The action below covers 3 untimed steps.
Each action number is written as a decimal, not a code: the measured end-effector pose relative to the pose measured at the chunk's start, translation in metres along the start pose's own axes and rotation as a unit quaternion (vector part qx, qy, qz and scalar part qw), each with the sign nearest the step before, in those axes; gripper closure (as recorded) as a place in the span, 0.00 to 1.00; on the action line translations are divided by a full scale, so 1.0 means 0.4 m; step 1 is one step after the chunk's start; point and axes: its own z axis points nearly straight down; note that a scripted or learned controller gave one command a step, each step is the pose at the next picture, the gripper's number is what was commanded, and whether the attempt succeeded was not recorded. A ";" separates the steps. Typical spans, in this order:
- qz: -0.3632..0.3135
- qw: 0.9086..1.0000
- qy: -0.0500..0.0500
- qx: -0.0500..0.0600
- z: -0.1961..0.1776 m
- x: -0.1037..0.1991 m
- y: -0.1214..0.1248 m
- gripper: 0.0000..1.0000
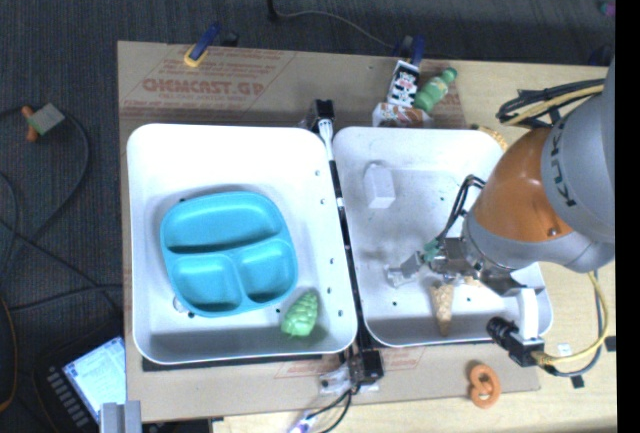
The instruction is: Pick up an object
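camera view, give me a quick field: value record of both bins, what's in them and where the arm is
left bin: white, shallow; holds a blue three-compartment plastic tray and a small green bumpy toy by its near right corner
right bin: white, shallow; holds a small white block and a tan cone-shaped object
arm: grey with orange band, reaching in from the right over the right bin
gripper: low in the right bin, left of the cone; grasp unclear
bench edge: small orange ring

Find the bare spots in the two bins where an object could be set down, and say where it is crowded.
Left bin: bare floor behind the blue tray, along the far wall. Right bin: bare middle, between the white block and the cone. Crowded: the right bin's near right corner, where the gripper hangs by the cone, and the green toy against the tray.
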 end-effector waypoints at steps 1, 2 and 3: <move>0.001 1.000 -0.002 -0.001 -0.025 -0.003 0.002 1.00; 0.000 1.000 -0.001 -0.001 -0.384 -0.019 0.199 1.00; 0.000 1.000 0.000 0.000 -0.444 0.145 0.102 1.00</move>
